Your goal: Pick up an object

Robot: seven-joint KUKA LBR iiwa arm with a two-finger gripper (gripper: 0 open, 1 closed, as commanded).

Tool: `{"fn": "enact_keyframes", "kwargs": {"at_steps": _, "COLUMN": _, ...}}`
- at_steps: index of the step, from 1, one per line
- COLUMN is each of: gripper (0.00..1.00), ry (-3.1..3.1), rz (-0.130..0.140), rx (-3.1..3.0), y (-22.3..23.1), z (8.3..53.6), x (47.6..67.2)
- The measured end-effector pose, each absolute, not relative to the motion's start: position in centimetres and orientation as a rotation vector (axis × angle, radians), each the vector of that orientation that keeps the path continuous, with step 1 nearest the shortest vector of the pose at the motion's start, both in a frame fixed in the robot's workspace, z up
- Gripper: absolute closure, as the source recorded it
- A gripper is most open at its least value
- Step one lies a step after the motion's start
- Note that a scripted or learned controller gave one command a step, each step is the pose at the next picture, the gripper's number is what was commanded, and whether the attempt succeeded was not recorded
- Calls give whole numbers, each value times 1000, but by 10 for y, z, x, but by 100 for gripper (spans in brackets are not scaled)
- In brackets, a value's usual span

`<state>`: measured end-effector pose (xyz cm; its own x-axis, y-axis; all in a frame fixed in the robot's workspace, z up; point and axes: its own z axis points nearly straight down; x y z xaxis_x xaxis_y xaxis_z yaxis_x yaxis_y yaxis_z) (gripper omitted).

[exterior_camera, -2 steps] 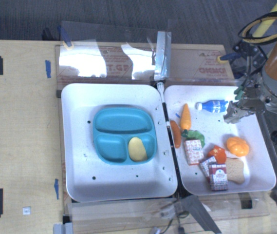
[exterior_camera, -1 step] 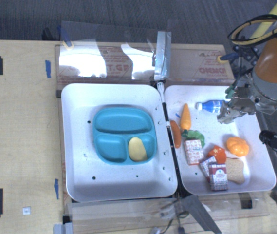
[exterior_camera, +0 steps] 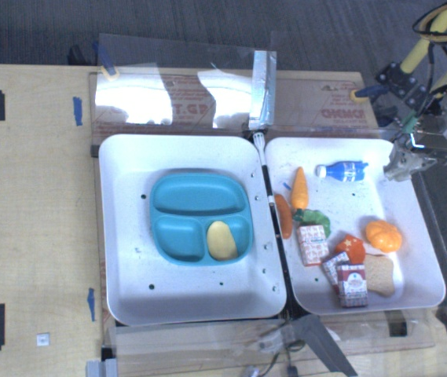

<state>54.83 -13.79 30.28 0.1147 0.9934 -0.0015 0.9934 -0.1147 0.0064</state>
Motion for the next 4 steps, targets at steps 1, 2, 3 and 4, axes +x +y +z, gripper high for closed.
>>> {"fn": "enact_keyframes", "kwargs": {"at_steps": 1, "gripper": 100, "ry": 1085, "rz": -5, "rx": 2950, "y": -89, "z": 217, "x": 605}}
{"fn": "enact_keyframes", "kwargs": {"at_steps": 2, "gripper": 100, "ry": 336, "rz": -11, "rx": 3126, "y": -116, "z": 147, "x": 626}}
{"fn": "enact_keyframes", "kwargs": {"at_steps": 3, "gripper": 0, "ry": 337, "rz": -4, "rx": 3125, "y": -116, "z": 149, "x": 627}}
{"fn": "enact_keyframes", "kwargs": {"at_steps": 4, "gripper": 0, "ry": 328, "rz": 1, "rx": 3129, "y": -61, "z": 187, "x": 607}}
